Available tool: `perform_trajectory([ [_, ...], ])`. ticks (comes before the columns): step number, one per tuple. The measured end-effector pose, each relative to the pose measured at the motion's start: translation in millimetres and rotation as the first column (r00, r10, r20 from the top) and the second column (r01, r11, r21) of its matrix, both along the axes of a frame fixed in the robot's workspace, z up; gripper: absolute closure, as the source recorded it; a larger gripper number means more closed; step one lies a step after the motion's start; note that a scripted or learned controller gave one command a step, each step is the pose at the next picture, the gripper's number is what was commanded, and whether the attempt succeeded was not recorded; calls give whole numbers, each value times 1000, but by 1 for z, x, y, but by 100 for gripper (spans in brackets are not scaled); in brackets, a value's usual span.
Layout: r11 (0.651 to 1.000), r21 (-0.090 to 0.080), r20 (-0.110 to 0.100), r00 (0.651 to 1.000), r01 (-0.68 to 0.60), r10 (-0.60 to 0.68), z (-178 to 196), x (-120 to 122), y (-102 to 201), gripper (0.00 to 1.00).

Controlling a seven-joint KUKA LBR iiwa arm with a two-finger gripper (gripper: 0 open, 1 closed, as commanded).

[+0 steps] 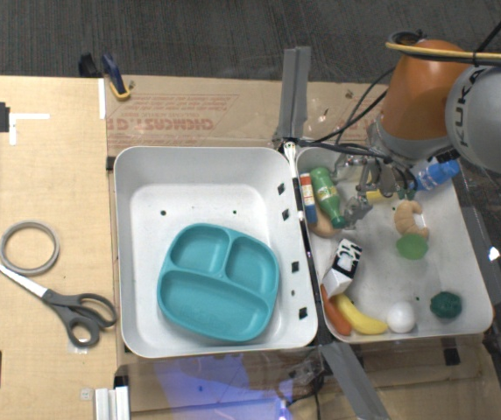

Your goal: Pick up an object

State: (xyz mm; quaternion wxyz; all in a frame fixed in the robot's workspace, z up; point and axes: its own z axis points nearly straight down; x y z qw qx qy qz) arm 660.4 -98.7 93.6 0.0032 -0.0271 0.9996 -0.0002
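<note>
My gripper (366,195) hangs in the back part of the right bin (469,261), under the orange band of the arm (421,86). It is just right of a green bottle (325,195) that lies along the bin's left wall on a tan piece (319,227). A beige toy (409,217) and a green round piece (412,247) lie to the gripper's right. A blue bottle (435,173) sits beside the wrist. Nothing shows clearly in the gripper's grasp.
In the right bin's front lie a black-and-white carton (345,261), a banana (362,318), a red piece (336,317), a white ball (401,317) and a dark green ball (446,304). The left bin (145,191) holds a teal divided plate (220,280). Scissors (67,303) and a tape roll (30,246) lie on the bench at left.
</note>
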Motion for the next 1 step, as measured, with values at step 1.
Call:
perform_trajectory([
  [1, 1000, -2, 7, 1000, 0, 1, 11, 2, -1, 100],
])
